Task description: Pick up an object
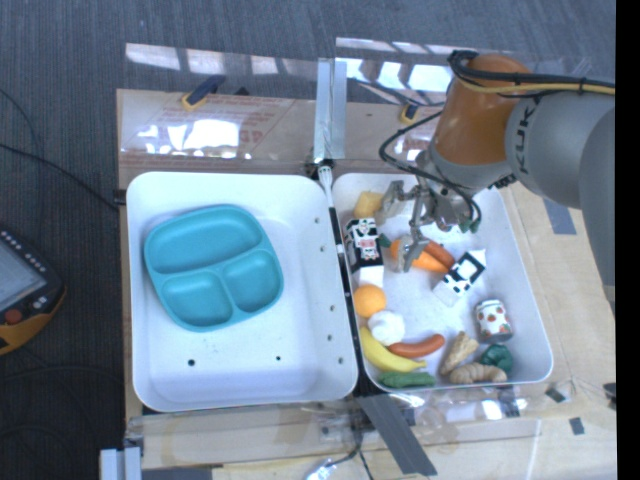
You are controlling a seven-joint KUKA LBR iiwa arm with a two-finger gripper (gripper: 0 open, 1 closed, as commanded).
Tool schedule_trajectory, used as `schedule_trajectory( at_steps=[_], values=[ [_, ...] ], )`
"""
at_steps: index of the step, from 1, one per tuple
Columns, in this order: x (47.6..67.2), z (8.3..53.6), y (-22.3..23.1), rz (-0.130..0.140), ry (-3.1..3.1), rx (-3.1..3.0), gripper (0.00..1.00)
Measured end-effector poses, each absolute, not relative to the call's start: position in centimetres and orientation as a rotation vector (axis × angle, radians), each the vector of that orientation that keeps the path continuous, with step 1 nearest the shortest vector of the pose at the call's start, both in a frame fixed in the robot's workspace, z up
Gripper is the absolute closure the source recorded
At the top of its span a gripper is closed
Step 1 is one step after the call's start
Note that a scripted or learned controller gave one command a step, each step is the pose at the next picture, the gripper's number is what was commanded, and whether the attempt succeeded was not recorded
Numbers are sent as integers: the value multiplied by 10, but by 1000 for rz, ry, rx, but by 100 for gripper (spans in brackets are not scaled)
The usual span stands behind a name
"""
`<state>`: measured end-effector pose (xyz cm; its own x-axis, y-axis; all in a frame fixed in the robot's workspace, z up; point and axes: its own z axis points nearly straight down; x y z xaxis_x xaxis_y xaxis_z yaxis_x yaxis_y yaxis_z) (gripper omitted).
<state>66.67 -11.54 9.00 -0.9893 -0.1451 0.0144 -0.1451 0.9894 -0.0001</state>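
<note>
1. Two shallow white bins sat side by side on the counter (150, 118), the left bin (160, 368) toward the counter's left edge and the right bin (530, 308) toward its right edge.
2. The left bin carried a teal divided tray (212, 265), lying in its upper half with three compartments showing.
3. The arm (520, 138) reached in from the right, its orange band above the wrist, and its pincer (425, 213) hung over the upper middle of the right bin.
4. Whether the pincer was wide or narrow could not be told; the metal parts blurred together from above.
5. A toy carrot (428, 258) lay just below the pincer, close to it, but no contact could be made out.
6. A yellow piece (368, 204) sat near the right bin's upper left corner, with a black-and-white carton (363, 242) just below it against the left wall.
7. A black-and-white checked block (461, 272) lay right of the carrot.
8. Lower along the left wall sat an orange (369, 299), a white round piece (388, 326) and a banana (385, 356).
9. A red sausage (418, 346) lay beside the banana, and a green pod (405, 379) rested at the bin's lower edge.
10. A small red-and-white can (494, 319) stood toward the bin's right wall, with tan pieces (462, 358) and a dark green item (497, 359) near the lower right corner.
</note>
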Motion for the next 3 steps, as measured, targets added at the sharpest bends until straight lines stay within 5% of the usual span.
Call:
schedule_trajectory(
  at_steps=[1,2,3],
  values=[
    [653,89,-195,6,-3130,373,0],
    [572,90,-169,5,-3111,488,0],
    [521,91,-118,6,-3111,512,0]
  ],
)
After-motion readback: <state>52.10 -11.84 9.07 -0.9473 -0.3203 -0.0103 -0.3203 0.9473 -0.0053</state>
